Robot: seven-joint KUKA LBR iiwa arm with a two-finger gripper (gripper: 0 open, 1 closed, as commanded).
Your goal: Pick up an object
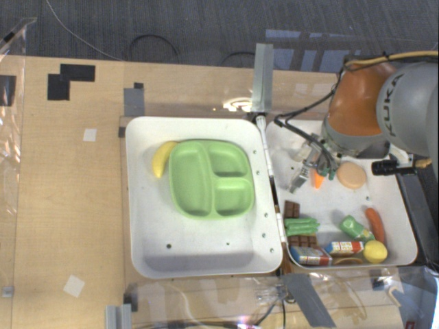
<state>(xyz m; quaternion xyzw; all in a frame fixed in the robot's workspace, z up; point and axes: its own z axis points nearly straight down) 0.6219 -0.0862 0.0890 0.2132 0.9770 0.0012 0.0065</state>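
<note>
My gripper (310,175) hangs low over the upper left part of the right bin (394,204), under the grey wrist with its orange band. A small orange object (317,179) shows right at the gripper's tip; whether it is held or just lying beside it I cannot tell. A pale peach disc (352,176) lies just right of the gripper. Further down the bin are a brown chocolate bar (293,209), a green packet (300,225), a green bottle (353,226), a red sausage (374,223) and a yellow lemon (375,251).
The left bin (147,232) holds a green divided plate (209,178) with a yellow banana (162,157) at its upper left edge. A can (312,256) and a red and white tube (343,247) crowd the right bin's front edge. The divider (269,177) runs between the bins.
</note>
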